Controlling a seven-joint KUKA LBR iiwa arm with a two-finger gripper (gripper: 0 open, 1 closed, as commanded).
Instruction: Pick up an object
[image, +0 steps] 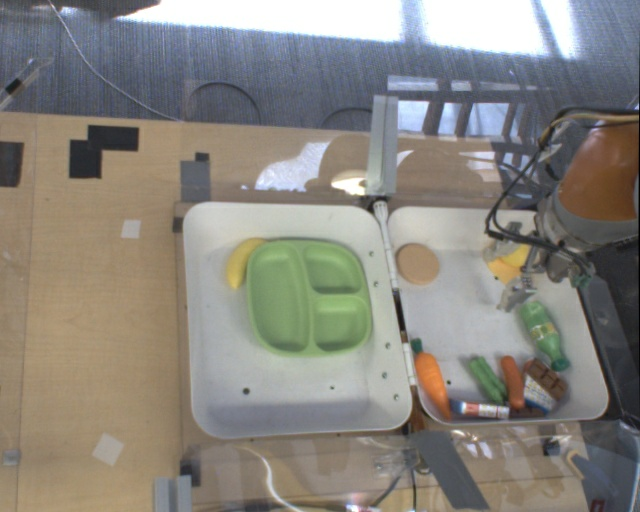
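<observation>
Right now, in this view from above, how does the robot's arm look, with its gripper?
The arm enters at the right edge: a rounded orange band above grey metal wrist parts. Black cables loop loosely around the wrist. The gripper below is small and grey metal, its details too blurred to describe.

Open floor mid right bin (455, 310), toys crowding its front edge, green tray (308, 297) filling left bin (215, 330)

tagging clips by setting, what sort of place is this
Probably a robot lab bench set up for picking trials: two white bins side by side on a wooden top, toy food such as a carrot and banana, and a grey-and-orange arm reaching in.
</observation>
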